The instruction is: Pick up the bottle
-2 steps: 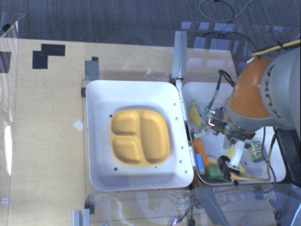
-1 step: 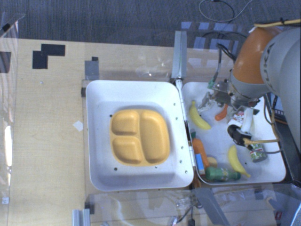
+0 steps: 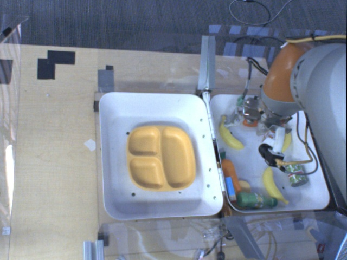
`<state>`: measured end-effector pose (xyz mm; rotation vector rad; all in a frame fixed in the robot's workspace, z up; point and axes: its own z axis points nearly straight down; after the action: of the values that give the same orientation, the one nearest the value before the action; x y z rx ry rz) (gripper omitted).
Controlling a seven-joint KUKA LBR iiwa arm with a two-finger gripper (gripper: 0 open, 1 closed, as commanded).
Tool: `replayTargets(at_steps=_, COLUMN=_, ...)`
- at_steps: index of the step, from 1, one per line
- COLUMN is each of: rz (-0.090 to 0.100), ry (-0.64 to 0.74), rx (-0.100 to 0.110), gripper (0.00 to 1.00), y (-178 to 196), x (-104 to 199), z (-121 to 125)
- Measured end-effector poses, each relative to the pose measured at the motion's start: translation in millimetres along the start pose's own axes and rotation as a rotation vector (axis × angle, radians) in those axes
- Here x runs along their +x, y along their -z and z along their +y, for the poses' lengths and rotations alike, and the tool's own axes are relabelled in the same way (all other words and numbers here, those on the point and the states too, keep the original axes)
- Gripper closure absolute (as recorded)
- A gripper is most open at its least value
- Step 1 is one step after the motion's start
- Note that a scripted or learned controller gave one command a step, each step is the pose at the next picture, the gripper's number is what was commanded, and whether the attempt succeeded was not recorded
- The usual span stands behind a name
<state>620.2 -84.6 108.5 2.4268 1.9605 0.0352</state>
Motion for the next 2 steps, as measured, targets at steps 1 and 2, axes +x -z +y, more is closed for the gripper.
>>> replayTargets(at_steps=1, rz=-0.002, ry=-0.010, rx=0.023, gripper=0.00, y=-16.8, x=-60.2, z=65.2)
replayTargets(at_steps=2, rz=-0.004, ry=-0.001, rx=0.017, gripper=1.00, y=-4.6, x=-57.9, z=67.3)
